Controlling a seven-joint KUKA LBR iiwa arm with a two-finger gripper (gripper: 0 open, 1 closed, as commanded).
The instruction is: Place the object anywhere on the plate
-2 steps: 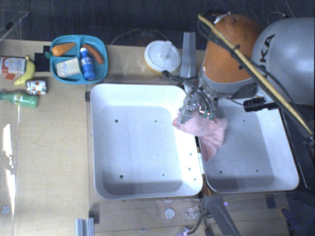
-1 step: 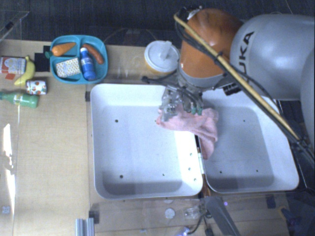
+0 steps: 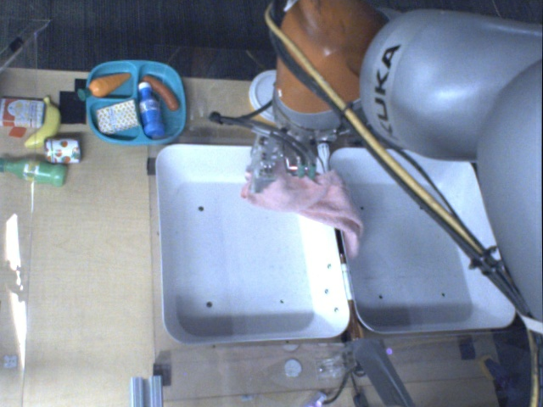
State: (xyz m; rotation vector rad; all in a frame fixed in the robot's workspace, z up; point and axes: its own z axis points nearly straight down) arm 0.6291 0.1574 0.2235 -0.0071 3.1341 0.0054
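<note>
Pink cloth [image 3: 318, 203] hangs pinched in my gripper [image 3: 284, 170] over the left bin's [image 3: 195, 312] right rim, so I judge I'm mid-carry and next must reach the blue plate [image 3: 174, 87].

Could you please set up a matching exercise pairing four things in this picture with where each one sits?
Things:
1. pink crumpled cloth
2. blue sectioned plastic tray
3. yellow toy banana
4. green plastic bottle

Places:
A. lying on the bench at the left edge, below a small printed can
B. hanging under the gripper, above the seam between the two white bins
C. on the bench beyond the left white bin, holding toy food
D. on the bench just left of the blue tray

Pairs: 1-B, 2-C, 3-D, 4-A
</note>
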